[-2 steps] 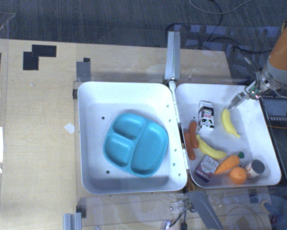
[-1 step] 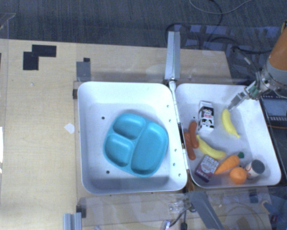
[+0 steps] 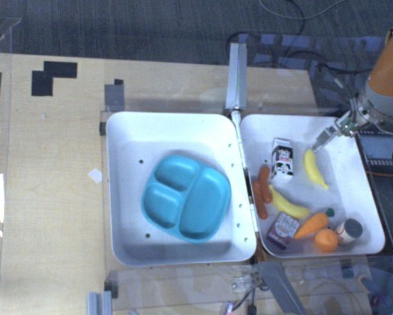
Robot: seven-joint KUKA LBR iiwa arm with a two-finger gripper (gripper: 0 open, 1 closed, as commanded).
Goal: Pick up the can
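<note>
The small cylindrical can (image 3: 351, 229), dull metal with a round top, stands in the near right corner of the glossy white right bin (image 3: 373, 205), beside a smooth orange (image 3: 326, 240); the slim metal gripper (image 3: 329, 136) hovers over the bin's far side above a curved yellow banana (image 3: 314, 168), well apart from the can; jaw spacing cannot be judged.

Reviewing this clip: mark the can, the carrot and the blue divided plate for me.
can (image 3: 351, 229), camera view, on its round top, near corner of the right bin.
carrot (image 3: 312, 225), camera view, mid-body, just left of the can.
blue divided plate (image 3: 186, 197), camera view, on the central ridge, left bin.
</note>
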